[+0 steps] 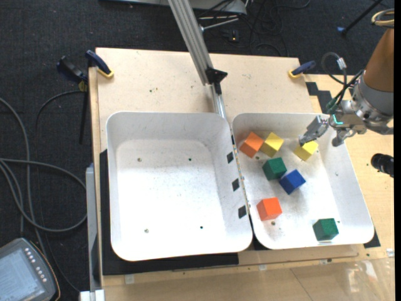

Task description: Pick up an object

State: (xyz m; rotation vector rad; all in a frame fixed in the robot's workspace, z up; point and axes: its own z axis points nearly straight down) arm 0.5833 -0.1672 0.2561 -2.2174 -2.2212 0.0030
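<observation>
1. Camera view from above the bench: we see two shallow white bins side by side on a pale board, the left bin (125,168) and the right bin (357,199).
2. We see the arm (379,74) reaching in from the right, its orange band above a grey wrist, over the upper right edge of the right bin.
3. We place the gripper (316,135) just inside the right bin's upper part, with one grey finger (313,129) slanting down and to the left.
4. We see a yellow block (305,150) right at the tip of that finger, touching it or nearly so. We cannot tell whether the block sits between the fingers, nor how wide the tool stands.
5. We count six more blocks in the right bin: an orange block (252,144) and a second yellow block (272,143) touching each other near the bin's upper left.
6. We see a dark green block (274,168) just below those two, with a blue block (292,180) just beside it to the lower right.
7. We see a red-orange block (269,208) near the bin's left wall, lower down, apart from the others.
8. We see a green block (326,229) near the bin's lower right rim, well apart from the rest.
9. We note a metal pole (191,33) slanting down from the top to the gap between the bins.
</observation>
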